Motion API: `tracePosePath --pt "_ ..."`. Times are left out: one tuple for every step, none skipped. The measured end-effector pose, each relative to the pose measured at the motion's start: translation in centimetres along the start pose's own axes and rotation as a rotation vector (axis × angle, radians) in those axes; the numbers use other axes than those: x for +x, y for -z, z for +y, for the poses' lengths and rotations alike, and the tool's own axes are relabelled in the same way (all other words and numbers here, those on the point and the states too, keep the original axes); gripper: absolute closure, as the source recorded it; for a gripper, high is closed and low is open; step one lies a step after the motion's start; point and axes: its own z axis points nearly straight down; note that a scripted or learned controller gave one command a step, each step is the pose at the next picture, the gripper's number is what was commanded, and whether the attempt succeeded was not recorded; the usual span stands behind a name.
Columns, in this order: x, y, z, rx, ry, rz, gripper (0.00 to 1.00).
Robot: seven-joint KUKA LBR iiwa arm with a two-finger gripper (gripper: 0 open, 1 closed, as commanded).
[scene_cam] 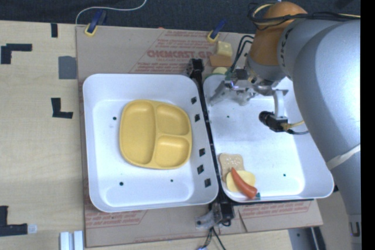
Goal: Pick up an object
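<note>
Dark carpet lies behind the desk [35, 126], and on a cardboard sheet on it stand two shallow white bins side by side. In the left bin [96, 143] rests a yellow divided plate [155, 133], near the middle. In the right bin [293, 178], at its near left corner, lies a small pile of toy food: a red sausage [244, 182] across a yellow slice [241, 181], with a beige cracker [230, 161] just behind, all touching. More small pieces, a tan block [221, 57] and something pale green [220, 71], sit near the far left corner of this bin. My gripper [237, 88] hangs over that far left part of the right bin; whether my fingers are wide or narrow I cannot tell, because the metal parts blur together, and I see nothing between them. I judge these toys to be light, hard plastic and rather smooth, so they may slip or skate away when pushed. The sausage seems the best choice: I would take it across its narrow middle, because the flat slice and cracker give little height to pinch. The bin wall close beside it could hinder me.
</note>
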Motion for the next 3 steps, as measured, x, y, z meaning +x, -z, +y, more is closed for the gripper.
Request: tracePosePath --pt "0.5 0.0 -2.4 -0.001 -0.003 0.000 0.00" --pt "0.2 0.0 0.0 0.003 0.000 -0.001 0.00" --pt "0.3 1.0 0.0 0.000 -0.001 -0.001 1.00"
